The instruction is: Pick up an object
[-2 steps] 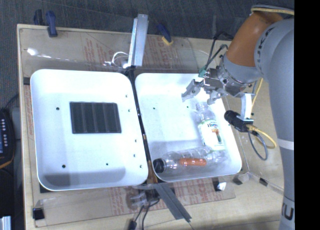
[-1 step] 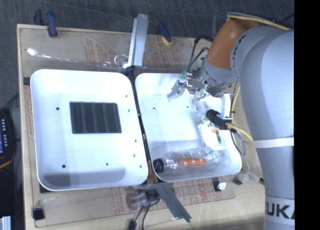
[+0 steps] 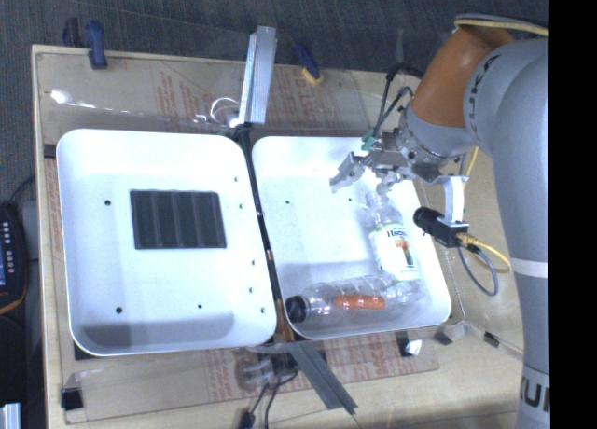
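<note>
Two clear plastic bottles lie in the right bin (image 3: 298, 231). One bottle (image 3: 394, 248), with a white label marked orange and green, lies along the bin's right wall with its neck pointing up the view. The other bottle (image 3: 359, 302), with a black cap at its left end and an orange band, lies along the front wall. My gripper (image 3: 366, 178) hovers over the bin's back right part, just above the neck of the labelled bottle. Its fingers stand open with nothing between them.
The left bin (image 3: 93, 287) holds a dark ribbed rectangular pad (image 3: 177, 219). A metal bar (image 3: 257, 73) rises at the back between the bins. Blue clamps (image 3: 93, 42) grip the bench's back edge. Cables (image 3: 480, 259) hang beside the right bin.
</note>
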